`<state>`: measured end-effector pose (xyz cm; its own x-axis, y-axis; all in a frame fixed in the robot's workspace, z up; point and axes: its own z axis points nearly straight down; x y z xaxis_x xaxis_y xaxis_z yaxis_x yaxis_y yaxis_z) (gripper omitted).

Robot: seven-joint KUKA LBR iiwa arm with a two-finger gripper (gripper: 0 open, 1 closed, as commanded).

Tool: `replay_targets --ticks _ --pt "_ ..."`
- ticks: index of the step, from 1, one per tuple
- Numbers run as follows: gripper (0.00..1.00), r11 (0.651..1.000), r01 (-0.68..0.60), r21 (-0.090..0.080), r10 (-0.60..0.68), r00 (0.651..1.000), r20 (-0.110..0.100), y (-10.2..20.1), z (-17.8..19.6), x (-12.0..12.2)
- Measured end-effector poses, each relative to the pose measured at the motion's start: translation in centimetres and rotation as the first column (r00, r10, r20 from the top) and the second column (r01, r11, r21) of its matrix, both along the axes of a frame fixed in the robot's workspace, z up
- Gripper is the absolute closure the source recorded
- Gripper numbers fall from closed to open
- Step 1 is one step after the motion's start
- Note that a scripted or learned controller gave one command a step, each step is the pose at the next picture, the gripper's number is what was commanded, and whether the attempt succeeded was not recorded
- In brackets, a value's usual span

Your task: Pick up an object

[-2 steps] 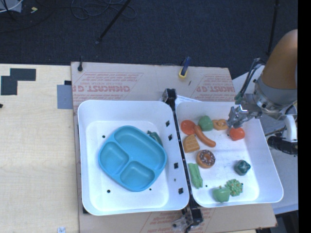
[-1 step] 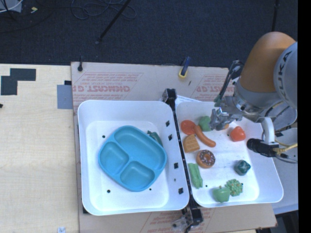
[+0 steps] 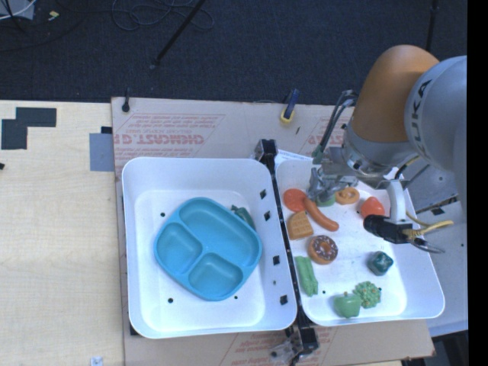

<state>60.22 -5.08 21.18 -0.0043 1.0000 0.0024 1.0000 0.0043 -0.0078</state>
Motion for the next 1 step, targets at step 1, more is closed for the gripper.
replay_targets --ticks 1 --pt "1.0 1.0 -0.001 0.0 0.001 1.0 0.0 4.87 1.04 0.08"
